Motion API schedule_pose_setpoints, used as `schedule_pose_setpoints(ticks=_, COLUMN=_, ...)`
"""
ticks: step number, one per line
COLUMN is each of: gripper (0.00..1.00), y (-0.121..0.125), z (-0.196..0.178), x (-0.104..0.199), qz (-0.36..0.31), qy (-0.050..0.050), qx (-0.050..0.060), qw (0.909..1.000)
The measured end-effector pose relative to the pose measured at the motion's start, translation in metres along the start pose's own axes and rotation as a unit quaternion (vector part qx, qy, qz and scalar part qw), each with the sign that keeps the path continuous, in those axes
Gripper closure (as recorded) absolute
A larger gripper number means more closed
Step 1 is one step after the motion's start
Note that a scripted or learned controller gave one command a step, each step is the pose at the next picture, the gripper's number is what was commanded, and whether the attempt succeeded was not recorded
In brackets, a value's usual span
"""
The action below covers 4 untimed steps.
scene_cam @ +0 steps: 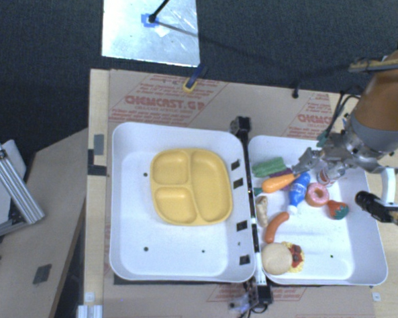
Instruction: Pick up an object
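In the camera view, the hand (318, 163) is hovering low over the right bin (371, 256), just above the pink doughnut (316, 194) and blue-and-white bottle (298, 190); I cannot tell its state. Nothing is looking lifted, so the pick seems to be pending. Lying there: one carrot (277, 182), one green pod (270, 167), one sausage (275, 226), one burger (282, 257). The left bin (123, 248) is carrying one yellow tray (189, 186).

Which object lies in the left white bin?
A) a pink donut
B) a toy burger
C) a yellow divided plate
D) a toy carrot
C: the yellow divided plate lies alone in the left bin, while the donut, carrot and burger lie in the right bin.
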State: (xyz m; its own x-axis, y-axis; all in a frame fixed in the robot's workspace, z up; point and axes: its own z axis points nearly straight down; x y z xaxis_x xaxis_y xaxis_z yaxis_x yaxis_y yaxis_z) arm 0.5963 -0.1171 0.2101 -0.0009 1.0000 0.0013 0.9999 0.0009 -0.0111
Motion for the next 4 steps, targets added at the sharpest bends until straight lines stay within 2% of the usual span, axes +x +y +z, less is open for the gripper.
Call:
schedule_pose_setpoints(ticks=1, gripper=0.0, y=0.003, z=-0.007, x=0.0, qz=-0.001, qy=-0.001, qx=-0.006, qw=1.0)
schedule_pose_setpoints(ticks=2, gripper=0.0, y=0.0, z=0.035, x=0.0, qz=0.0, qy=0.0, qx=-0.004, qw=1.0)
schedule_pose_setpoints(ticks=3, gripper=0.0, y=-0.006, z=0.096, x=0.004, qz=0.0, qy=0.0, qx=-0.003, qw=1.0)
schedule_pose_setpoints(ticks=4, gripper=0.0, y=-0.005, z=0.127, x=0.004, qz=0.0, qy=0.0, qx=-0.005, qw=1.0)
